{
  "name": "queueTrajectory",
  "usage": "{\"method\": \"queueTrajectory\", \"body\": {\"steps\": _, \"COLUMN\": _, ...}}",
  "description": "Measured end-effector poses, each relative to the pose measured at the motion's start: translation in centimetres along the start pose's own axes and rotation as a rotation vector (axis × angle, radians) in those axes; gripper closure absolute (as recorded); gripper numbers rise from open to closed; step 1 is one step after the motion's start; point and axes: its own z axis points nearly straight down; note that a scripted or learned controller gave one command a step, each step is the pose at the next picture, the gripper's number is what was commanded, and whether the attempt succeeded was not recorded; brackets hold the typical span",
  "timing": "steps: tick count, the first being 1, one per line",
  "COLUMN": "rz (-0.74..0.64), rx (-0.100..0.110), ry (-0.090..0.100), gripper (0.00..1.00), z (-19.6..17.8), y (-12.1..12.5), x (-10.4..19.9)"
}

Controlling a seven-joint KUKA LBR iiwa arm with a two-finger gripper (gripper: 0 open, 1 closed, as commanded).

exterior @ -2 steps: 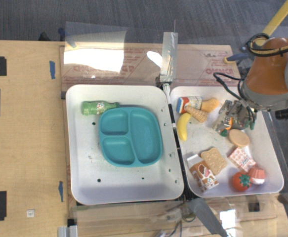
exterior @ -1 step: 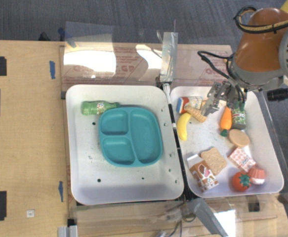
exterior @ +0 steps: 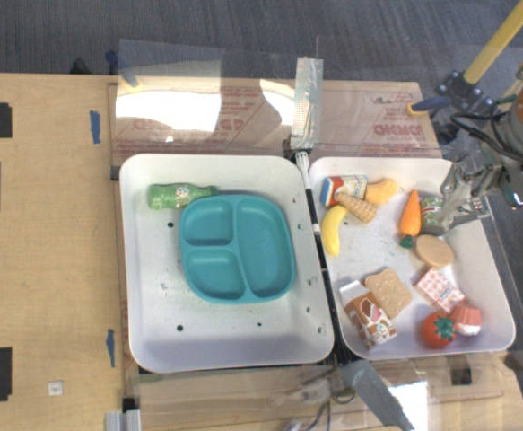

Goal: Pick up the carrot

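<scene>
While the carrot (exterior: 410,214) lies untouched near the far right of the right bin (exterior: 501,281), its orange body pointing toward the back wall and its green top toward the front, the gripper (exterior: 454,206) hangs just beside it on the right, low over the bin's edge. Whether the fingers are apart or together cannot be told from this slanted overhead view; nothing can be made out between them.

Toy food crowds the right bin: a banana (exterior: 332,230) against the left wall, a waffle cone (exterior: 360,207) and a small can (exterior: 339,188) behind it, a round biscuit (exterior: 435,250) just in front of the carrot, a cracker (exterior: 388,289), a brown carton (exterior: 369,320), a pink wafer (exterior: 438,287) and a tomato (exterior: 438,329) toward the front. That crowding probably explains the approach from the open right side, where only the bin wall stands near the carrot.

The left bin (exterior: 144,312) holds a teal divided plate (exterior: 237,247) and a green bottle (exterior: 178,195) lying on its side behind it. Both bins sit side by side on the tabletop (exterior: 37,241).

The pick looks barely begun: the gripper seems to need a short shift left before it can close on the carrot.
</scene>
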Motion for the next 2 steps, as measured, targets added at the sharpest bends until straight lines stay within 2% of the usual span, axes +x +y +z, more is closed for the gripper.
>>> {"method": "queueTrajectory", "body": {"steps": 1, "rz": -0.003, "rx": -0.003, "ry": 0.003, "gripper": 0.0, "z": 0.2, "y": 0.2, "x": 0.0}}
{"method": "queueTrajectory", "body": {"steps": 2, "rz": -0.132, "rx": -0.004, "ry": 0.003, "gripper": 0.0, "z": 15.9, "y": -1.0, "x": -4.1}}
